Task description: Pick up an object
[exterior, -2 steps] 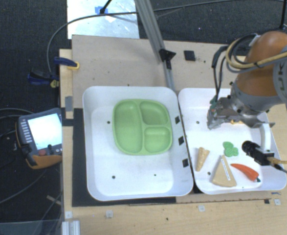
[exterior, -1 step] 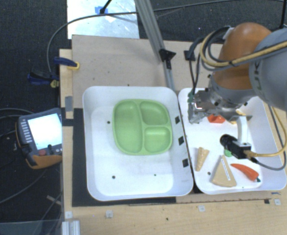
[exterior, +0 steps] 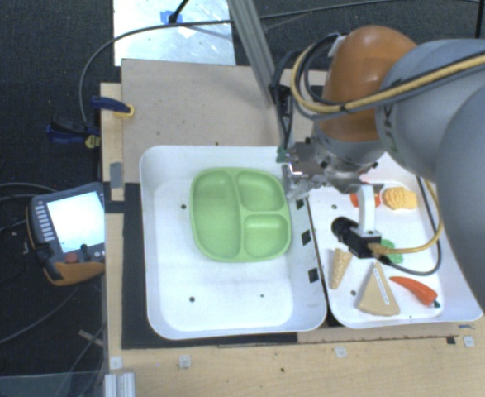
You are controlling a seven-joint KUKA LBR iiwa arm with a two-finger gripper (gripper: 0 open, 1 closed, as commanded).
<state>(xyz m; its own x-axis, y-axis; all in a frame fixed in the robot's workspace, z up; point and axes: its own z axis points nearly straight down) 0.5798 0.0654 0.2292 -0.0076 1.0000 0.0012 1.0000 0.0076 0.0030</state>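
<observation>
The arm (exterior: 440,81) reaches in from 3 o'clock, its orange band (exterior: 366,60) high over the bench. The gripper (exterior: 306,176) hangs over the wall between the two bins, near their 12 o'clock ends. Whether it is spread or pressed together cannot be told, and nothing is seen held in it.

The left bin (exterior: 168,304) holds a green plate (exterior: 242,215) with three compartments, lying flat and set from the bin's middle toward 1 o'clock. The plate's 3 o'clock edge is just beside the gripper.

The loose things to pick from lie in the right bin (exterior: 457,308). A yellow food (exterior: 398,198) sits at 12 o'clock in that bin, with a small red piece (exterior: 354,198) at its 9 o'clock, partly hidden by the robot. A cone (exterior: 339,267) lies at 8 o'clock, close to the wall shared with the left bin. A pale wedge (exterior: 378,294) lies at 6 o'clock, and a red chili (exterior: 413,288) just beside it at 5 o'clock. A small green piece (exterior: 389,257) shows near the bin's middle, at the wedge's 12 o'clock.

A pendant (exterior: 68,226) with a lit screen lies off the bench at 9 o'clock.
</observation>
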